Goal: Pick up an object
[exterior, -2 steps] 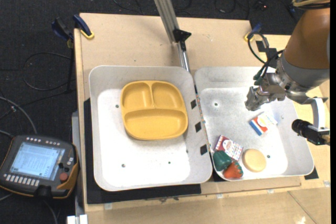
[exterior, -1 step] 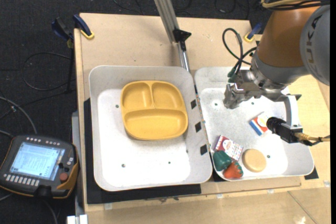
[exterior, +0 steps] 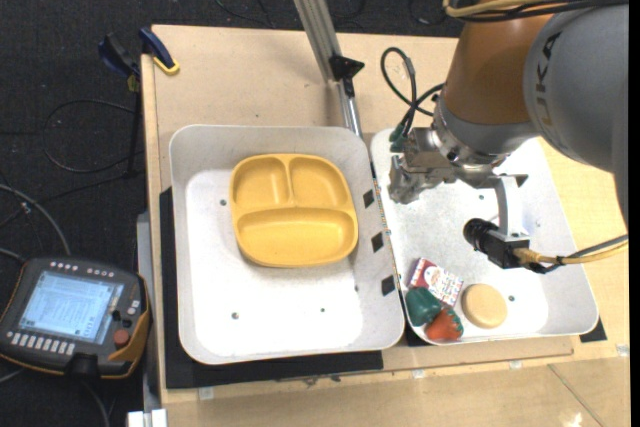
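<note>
In the camera view, the arm (exterior: 520,55) reaches in from the right and hangs over the far half of the right bin (exterior: 560,315). Its gripper (exterior: 408,177) sits low near that bin's left wall, just beside the divide between the two bins. The wrist body hides the tips, so whether the claw is apart or together cannot be told from here, and nothing can be seen between them.

The things to pick lie together at the near end of the right bin: a small carton with a red and white label (exterior: 437,279), a round tan piece (exterior: 485,305) just right of it, and a red and green toy vegetable, possibly a pepper or strawberry (exterior: 441,323), against the near rim. All three lie toward the camera from the gripper and slightly to its right, well apart from it, with bare bin floor between. The carton is the nearest of the three to the claw, and its long axis appears to run diagonally, from far left to near right.

The left bin (exterior: 200,245) holds a yellow divided plate (exterior: 293,210), which lies across the divide from the gripper.
</note>
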`<control>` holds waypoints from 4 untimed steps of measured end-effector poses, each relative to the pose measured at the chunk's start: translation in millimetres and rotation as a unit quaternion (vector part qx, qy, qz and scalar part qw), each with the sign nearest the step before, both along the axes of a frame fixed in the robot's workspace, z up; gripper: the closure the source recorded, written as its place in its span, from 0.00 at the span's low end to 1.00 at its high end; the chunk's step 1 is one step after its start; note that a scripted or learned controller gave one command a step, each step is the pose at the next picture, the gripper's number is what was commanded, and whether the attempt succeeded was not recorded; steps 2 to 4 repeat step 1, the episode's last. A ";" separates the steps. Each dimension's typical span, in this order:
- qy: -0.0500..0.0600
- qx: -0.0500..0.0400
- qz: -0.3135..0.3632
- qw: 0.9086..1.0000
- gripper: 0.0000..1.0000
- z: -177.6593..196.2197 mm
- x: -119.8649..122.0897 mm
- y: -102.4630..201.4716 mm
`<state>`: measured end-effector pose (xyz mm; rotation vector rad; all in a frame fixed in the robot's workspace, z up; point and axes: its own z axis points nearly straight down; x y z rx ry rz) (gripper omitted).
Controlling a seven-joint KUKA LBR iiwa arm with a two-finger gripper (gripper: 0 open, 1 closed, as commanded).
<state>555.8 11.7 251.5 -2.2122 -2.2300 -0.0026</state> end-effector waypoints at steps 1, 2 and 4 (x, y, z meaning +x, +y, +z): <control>0.001 0.000 0.000 1.000 1.00 -4.5 -5.9 43.1; 0.001 0.000 0.000 1.000 1.00 -4.5 -5.9 43.1; 0.001 0.000 0.000 1.000 1.00 -4.5 -5.9 43.1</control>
